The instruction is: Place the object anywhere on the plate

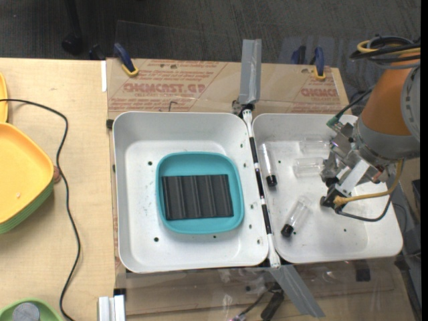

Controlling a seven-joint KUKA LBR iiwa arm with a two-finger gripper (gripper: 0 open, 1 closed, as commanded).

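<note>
Vial (297, 214) lies near tool (334, 180) in right bin (374, 243).

A: Left bin (134, 199)?
B: Teal plate (194, 162) lying flat, dark ribbed centre.
A: Right bin (334, 239)?
B: Clear vial (268, 166) with black cap by the left wall, second vial (295, 217) nearer the front. Gripper (334, 179) over the right side.
</note>
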